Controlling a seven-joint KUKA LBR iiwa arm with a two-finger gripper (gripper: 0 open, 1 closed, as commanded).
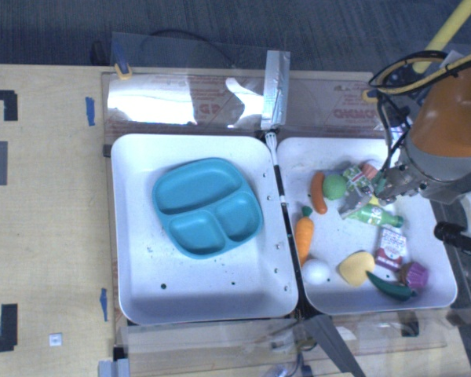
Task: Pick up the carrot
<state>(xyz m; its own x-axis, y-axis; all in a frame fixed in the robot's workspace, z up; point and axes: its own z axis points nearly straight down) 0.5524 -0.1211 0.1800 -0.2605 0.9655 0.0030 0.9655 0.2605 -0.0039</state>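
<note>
Two shallow white bins (133, 234) sit side by side on the wooden bench. Over the right bin's far side, the metal two-finger gripper (364, 193) hangs above a green packet (373, 214); its grip can't be made out. Left of it, well apart, the orange plastic carrot (304, 236) lies against the bin's left wall.

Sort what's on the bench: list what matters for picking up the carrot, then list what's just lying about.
For the job:
- orange toy carrot with green top, right bin, near the divider
- tool, over the right bin's middle

Lying about:
- blue three-compartment plastic plate, left bin
- white egg
- yellow plastic piece
- orange-red sausage-shaped toy
- green round toy
</note>
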